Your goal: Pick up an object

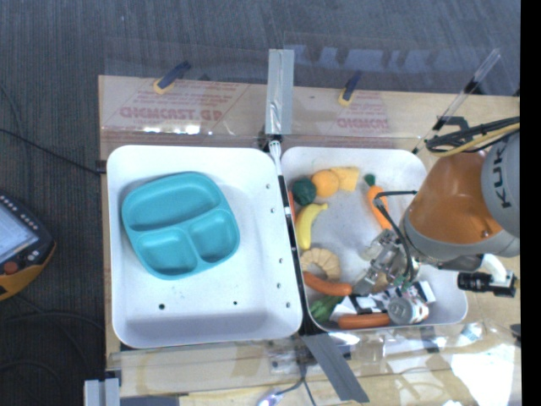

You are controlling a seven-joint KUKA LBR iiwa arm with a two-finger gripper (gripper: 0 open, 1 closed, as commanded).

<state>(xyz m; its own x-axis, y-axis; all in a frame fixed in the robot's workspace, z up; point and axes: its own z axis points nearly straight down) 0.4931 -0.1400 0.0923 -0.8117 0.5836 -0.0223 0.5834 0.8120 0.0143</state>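
In the right-hand shallow white bin [414, 166], a scatter of toy foods lies along the left and lower parts. A yellow plastic banana [308, 223] rests near the bin's left wall, with a dark green rounded vegetable [304, 191] just above it and an orange-yellow lumpy fruit piece [336, 180] beside that. A slim orange carrot [378, 205] lies toward the middle right. Lower down sit a tan ridged pastry-like piece [321, 262], a long red-orange sausage-shaped piece [328, 285] below it, a green leafy piece [321, 309] at the bottom edge and another red-orange stick [363, 320] near the lower right. The gripper [386, 271] is low inside this bin, over its lower right part, close to the sausage-shaped pieces; whether it is apart or together cannot be told, since metal parts and cables clutter it. The grey arm with its orange band [452, 201] reaches in from the right. The left white bin [135, 311] holds a teal three-compartment plastic tray [179, 223]. Both bins rest on the wooden desk [211, 100].
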